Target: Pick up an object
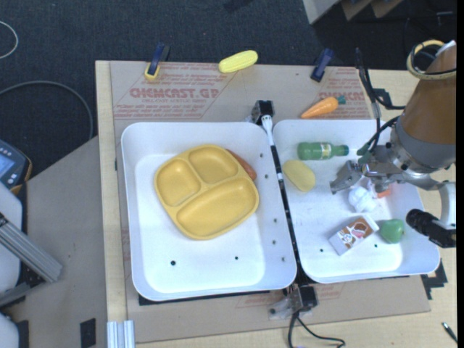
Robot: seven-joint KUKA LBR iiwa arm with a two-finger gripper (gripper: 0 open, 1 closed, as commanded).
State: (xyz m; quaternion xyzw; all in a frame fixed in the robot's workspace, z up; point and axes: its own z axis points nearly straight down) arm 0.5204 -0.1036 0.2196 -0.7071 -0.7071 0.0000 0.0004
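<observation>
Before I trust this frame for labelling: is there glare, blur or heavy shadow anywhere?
Camera view: even, soft light, with faint shadows only beside the yellow tray; the white bins are bright, so the white object under the gripper barely stands out; the gripper area looks slightly soft; the small box and green bottle are sharp enough.

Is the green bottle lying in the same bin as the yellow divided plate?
No, the green bottle lies in the right bin; the yellow divided plate sits in the left bin.

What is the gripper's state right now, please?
Gripper: low in the right bin, over a small white object; open or closed cannot be told.
</observation>
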